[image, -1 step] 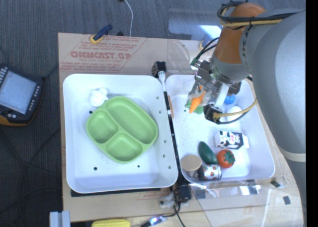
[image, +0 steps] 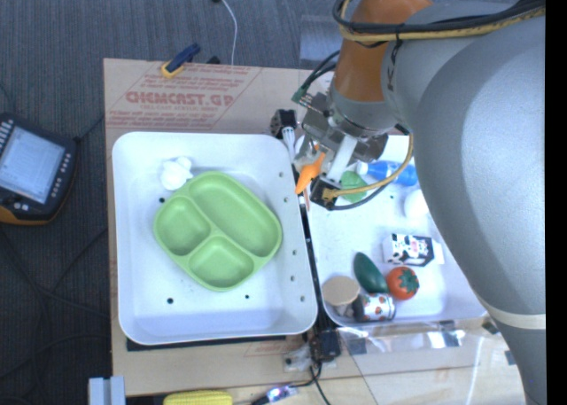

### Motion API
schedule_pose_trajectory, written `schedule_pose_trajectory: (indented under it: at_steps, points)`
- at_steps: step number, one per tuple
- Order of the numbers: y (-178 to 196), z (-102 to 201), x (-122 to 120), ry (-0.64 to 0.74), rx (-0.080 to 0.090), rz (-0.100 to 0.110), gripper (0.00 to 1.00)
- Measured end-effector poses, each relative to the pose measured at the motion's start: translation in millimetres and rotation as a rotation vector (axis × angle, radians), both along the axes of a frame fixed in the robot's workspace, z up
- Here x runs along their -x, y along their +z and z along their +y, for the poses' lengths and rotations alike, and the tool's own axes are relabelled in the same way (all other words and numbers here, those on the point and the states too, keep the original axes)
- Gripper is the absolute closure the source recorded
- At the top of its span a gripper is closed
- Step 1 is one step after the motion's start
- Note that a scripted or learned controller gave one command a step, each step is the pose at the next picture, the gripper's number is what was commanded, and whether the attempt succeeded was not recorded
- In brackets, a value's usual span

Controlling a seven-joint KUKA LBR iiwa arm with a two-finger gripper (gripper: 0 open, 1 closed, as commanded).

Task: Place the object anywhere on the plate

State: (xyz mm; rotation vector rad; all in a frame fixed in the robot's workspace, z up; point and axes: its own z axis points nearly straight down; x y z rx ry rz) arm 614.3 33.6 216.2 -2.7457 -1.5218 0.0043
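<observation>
Camera view, from above: the grey arm's gripper (image: 330,169) hangs over the upper-left corner of the right bin (image: 354,237), close against the wall shared by the 2 bins. Whether it is apart or closed cannot be told. An orange object (image: 306,177) shows just beside it at that wall; whether it is gripped is unclear. A green piece (image: 353,182) and a blue piece (image: 394,171) lie near. Lower in that bin sit a cow-patterned carton (image: 410,250), a dark green vegetable (image: 368,271), a tomato (image: 404,284), a tan cup (image: 339,290) and a can (image: 376,307). In the left bin (image: 142,306) lies the green 3-compartment plate (image: 190,221), a white object (image: 174,173) just beside its upper-left rim.
</observation>
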Motion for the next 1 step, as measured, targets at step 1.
schedule_pose_trajectory:
  at_steps: [1]
  points:
    - [-35.8, 63.2, -3.6, -0.007, 0.003, 0.007, 1.00]
